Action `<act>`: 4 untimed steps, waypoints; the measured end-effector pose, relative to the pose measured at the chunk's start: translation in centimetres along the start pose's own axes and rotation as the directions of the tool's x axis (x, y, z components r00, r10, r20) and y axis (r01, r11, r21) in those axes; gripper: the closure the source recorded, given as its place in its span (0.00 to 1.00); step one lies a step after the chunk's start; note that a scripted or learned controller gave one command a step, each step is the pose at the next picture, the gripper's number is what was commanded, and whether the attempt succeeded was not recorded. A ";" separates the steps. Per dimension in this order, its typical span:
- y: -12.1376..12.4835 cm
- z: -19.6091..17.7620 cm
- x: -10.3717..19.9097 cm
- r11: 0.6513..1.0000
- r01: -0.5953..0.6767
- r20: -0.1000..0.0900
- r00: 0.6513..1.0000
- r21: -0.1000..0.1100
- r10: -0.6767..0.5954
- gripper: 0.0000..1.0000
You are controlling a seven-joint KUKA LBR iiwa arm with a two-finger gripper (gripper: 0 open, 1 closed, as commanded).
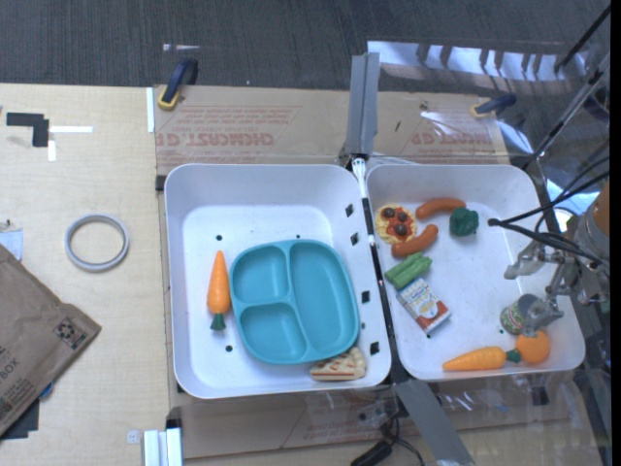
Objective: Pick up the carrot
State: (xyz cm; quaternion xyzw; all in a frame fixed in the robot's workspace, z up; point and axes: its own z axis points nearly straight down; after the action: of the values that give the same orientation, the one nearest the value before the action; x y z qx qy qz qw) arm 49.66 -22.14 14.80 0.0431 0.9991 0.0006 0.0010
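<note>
One orange carrot with a green stub lies in the left bin, left of the teal plate, tip pointing away. A second carrot lies along the front wall of the right bin, its green end to the right. My gripper hangs over the right bin's right side, above and to the right of that second carrot. It is apart from both carrots.
A teal three-part plate fills the left bin's middle, with a waffle piece at its front. The right bin holds a pizza slice, two sausages, broccoli, a green item, a juice box and a round orange fruit.
</note>
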 end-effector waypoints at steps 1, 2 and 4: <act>5.9 3.0 2.4 0.963 -0.268 -0.001 0.963 0.001 0.268 0.00; 4.9 2.6 0.6 0.784 -0.620 0.001 0.784 0.001 0.620 0.00; 1.3 -1.9 0.3 0.543 -0.840 0.002 0.543 0.002 0.840 0.00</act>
State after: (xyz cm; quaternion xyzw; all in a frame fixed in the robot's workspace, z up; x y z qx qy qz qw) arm 49.49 -20.81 16.67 0.5153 0.8570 -0.0004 0.0007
